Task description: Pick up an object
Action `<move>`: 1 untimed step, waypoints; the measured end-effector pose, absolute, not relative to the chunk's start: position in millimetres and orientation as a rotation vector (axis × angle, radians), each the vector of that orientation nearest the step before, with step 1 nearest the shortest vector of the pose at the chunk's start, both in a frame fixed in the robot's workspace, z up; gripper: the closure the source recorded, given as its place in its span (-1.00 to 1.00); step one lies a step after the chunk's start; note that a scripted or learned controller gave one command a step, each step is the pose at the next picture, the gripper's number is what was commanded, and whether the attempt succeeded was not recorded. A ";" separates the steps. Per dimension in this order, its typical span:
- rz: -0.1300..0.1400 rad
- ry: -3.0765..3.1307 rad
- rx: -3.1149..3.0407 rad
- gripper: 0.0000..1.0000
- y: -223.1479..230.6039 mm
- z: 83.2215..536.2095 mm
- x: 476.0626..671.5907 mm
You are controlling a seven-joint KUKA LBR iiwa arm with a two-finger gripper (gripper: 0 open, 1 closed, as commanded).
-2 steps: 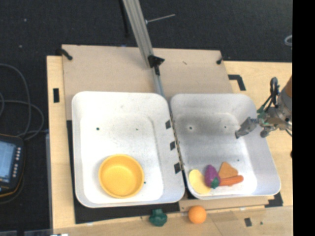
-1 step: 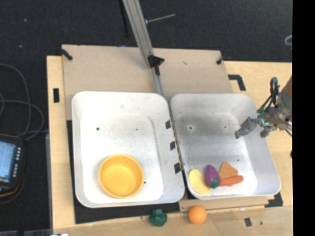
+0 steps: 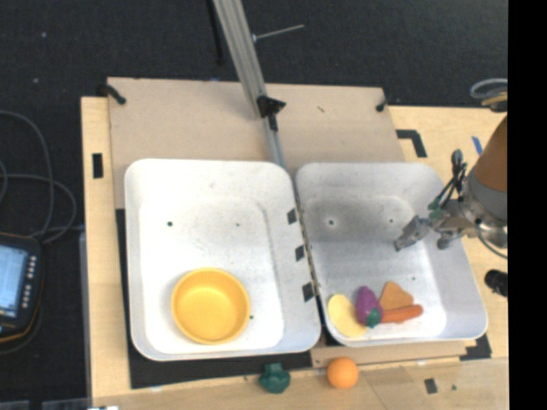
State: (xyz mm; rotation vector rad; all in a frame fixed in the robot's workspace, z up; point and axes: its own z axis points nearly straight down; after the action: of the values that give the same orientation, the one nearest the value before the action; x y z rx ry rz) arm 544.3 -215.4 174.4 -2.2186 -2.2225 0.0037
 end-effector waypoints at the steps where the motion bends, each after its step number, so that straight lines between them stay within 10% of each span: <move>1: 0.004 -2.221 -2.220 -1.00 -212.8 130.2 538.5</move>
State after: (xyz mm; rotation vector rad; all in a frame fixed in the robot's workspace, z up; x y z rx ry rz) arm 538.5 -212.8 130.2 -2.2197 -2.2205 0.0043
